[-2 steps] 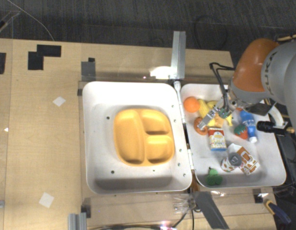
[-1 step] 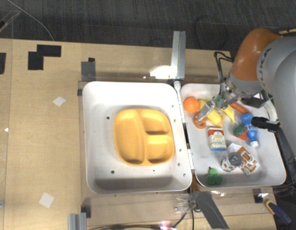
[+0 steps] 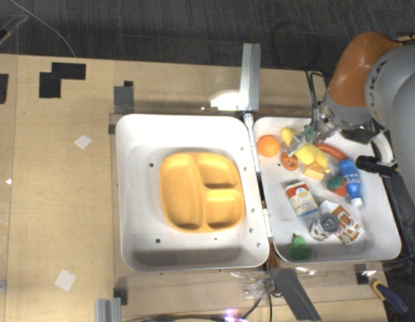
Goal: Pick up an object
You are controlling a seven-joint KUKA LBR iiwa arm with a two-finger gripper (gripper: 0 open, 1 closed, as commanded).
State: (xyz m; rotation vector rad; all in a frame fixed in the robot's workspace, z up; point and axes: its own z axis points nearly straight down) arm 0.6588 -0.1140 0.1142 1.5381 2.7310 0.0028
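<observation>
My gripper (image 3: pixel 307 138) hangs low over the back of the right bin (image 3: pixel 382 243), right among a cluster of toy food. Just under it lie a yellow corn cob (image 3: pixel 310 155) and a small yellow piece (image 3: pixel 287 136). An orange ball (image 3: pixel 267 145) sits to its left, and a red chili (image 3: pixel 332 151) lies to its right. The grey arm with its orange band (image 3: pixel 358 62) comes in from the upper right and hides the bin's back right corner.
Also in the right bin are a blue bottle (image 3: pixel 351 181), a small white carton (image 3: pixel 301 198), a brown and white packet (image 3: pixel 336 224) and a green broccoli piece (image 3: pixel 300 247). The left bin (image 3: pixel 137 180) holds a yellow divided tray (image 3: pixel 201 190).
</observation>
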